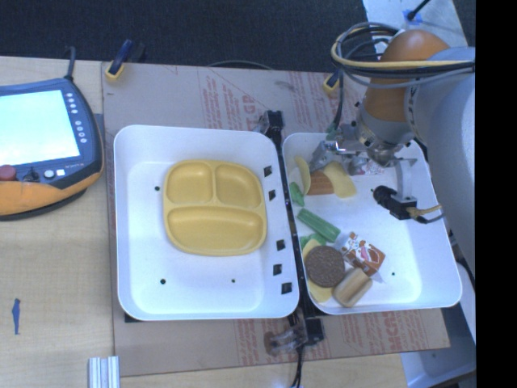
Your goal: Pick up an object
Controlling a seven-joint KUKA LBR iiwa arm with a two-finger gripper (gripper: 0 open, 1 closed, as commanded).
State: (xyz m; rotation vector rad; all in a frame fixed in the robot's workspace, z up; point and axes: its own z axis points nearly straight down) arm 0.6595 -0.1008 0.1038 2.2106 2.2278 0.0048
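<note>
Here, two white bins sit side by side on my tabletop (202, 87). The left bin (137, 217) holds one yellow divided plate (215, 207). The right bin (420, 265) holds the toy food I am to pick from: one orange-brown wedge (321, 183) with one pale yellow piece (344, 186) touching it, one pale banana-like slice (302, 173) by the divider, two green sticks (317, 225), one dark brown round patty (325, 266), one tan bread roll (352, 288) just beside it, and one small red-and-white packet (365, 255). My arm (404, 63) reaches in from the right, its wrist pointing steeply down over the far end of the right bin. My tool (349, 158) hangs just above the wedge and the yellow piece; whether it is released or clenched I cannot tell. One pendant (44, 148) lies at the left.
</note>
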